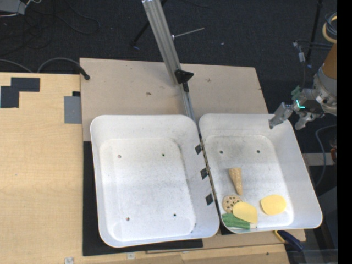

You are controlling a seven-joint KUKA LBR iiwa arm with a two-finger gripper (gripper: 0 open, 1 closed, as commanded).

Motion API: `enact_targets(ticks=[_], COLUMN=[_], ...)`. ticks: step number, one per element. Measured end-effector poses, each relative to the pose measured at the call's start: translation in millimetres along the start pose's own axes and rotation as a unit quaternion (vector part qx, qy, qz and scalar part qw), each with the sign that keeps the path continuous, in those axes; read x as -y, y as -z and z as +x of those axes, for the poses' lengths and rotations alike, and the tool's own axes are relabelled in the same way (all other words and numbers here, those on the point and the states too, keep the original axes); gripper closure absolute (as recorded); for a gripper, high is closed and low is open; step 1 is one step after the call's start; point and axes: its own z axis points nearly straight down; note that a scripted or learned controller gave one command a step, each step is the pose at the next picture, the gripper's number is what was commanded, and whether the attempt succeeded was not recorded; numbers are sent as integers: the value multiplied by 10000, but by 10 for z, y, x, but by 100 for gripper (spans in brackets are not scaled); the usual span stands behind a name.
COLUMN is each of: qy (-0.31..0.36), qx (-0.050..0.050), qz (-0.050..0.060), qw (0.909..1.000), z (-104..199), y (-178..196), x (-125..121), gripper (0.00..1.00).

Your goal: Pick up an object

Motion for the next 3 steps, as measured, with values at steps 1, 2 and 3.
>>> enact_targets(ticks=[1, 2, 3], qy=[17, 23, 15], qx=[8, 2, -4], qz=[-18, -1, 3], qw=[10000, 10000, 10000], z=[4, -16, 81], y=[27, -512, -1019], x=[-9, -104, -72], gripper=[0, 0, 0])
